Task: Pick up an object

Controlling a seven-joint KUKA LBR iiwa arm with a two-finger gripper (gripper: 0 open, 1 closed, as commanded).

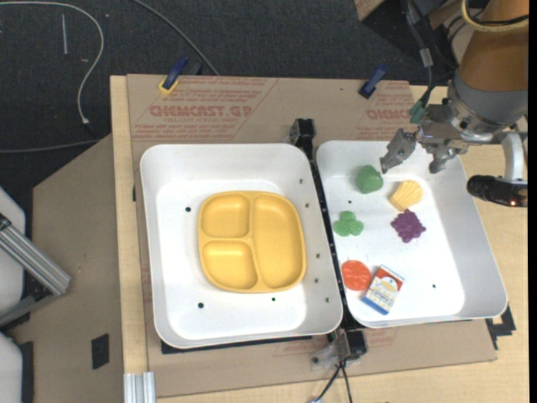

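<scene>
- At the far left we see a thin white cable (84, 74) looping over the dark floor, and a metal rail (29, 254) lying at a slant beside the bench's left edge.
- The bench is covered by a cardboard sheet (252, 107) with red lettering, held at its far edge by two blue clamps (174, 75).
- On the left sits the left bin (168, 183), and in its middle lies a yellow divided plate (252, 242) with three compartments.
- A black bracket (303, 130) sits at the far end of the seam between the two bins.
- The right bin (470, 259) holds all the small objects, well apart from the plate.
- Nearest the seam we see a green leafy toy (348, 224), and nearer to us an orange round toy (356, 274) touching a small red, white and blue carton (384, 290).
- Farther in lies a green rounded toy (367, 179), just beside and to the near-left of the tool's left finger.
- To its right are a yellow shell-shaped toy (406, 195) and, just nearer to us, a purple grape toy (408, 225).
- The gripper (417, 155) hangs over the far part of the right bin, its two fingers spread apart with nothing between them; the yellow shell-shaped toy lies just near of the gap.
- The arm (495, 57) comes in from the far right, its orange band above the grey wrist, and the wrist points the fingers down and leftward toward the bin.
</scene>
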